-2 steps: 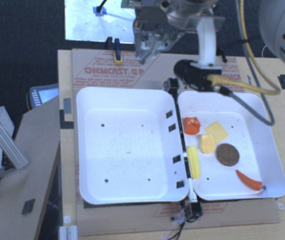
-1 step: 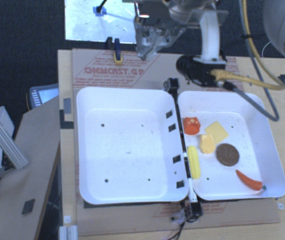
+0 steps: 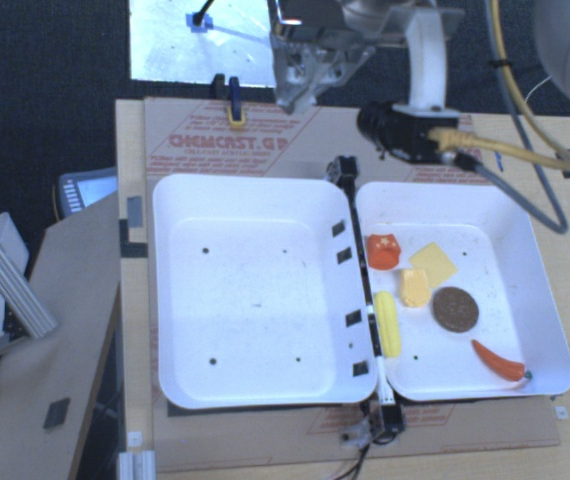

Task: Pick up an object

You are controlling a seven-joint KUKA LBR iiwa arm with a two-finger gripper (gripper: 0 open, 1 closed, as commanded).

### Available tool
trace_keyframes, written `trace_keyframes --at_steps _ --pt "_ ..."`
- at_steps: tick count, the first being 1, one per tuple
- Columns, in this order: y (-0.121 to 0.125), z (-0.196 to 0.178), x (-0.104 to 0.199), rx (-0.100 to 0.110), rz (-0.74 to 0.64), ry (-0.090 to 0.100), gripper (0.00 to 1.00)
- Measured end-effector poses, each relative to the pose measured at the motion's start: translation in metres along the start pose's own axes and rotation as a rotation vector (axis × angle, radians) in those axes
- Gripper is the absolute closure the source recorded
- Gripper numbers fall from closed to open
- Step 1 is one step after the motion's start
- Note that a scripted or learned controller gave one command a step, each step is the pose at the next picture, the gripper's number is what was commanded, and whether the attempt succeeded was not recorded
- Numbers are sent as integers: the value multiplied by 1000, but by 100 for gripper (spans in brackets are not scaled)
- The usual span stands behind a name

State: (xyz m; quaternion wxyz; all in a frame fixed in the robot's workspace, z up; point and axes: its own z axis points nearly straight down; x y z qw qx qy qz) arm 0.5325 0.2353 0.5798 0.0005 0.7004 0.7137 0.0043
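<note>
While the pincer point(image 3: 295, 93) hangs above the bench point(image 3: 265, 138), behind the far rim of the left bin point(image 3: 245, 298), whether its fingers are open or shut cannot be told; nothing visible in them. All objects sit in the right bin point(image 3: 525, 268): red piece point(image 3: 383, 251) nearest the divider, yellow slice point(image 3: 433, 262) right of it, pale yellow block point(image 3: 415, 288), brown disc point(image 3: 455, 309), yellow corn-like piece point(image 3: 388, 324) along the divider, red-orange pepper point(image 3: 497, 361) at the near right corner.
</note>
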Motion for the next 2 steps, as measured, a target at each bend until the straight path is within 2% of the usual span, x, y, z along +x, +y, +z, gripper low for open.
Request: trace_keyframes --at_steps 1,2 --pt "0 0 0 1 -1 0 0" --pt "0 -11 0 -2 -3 1 100"
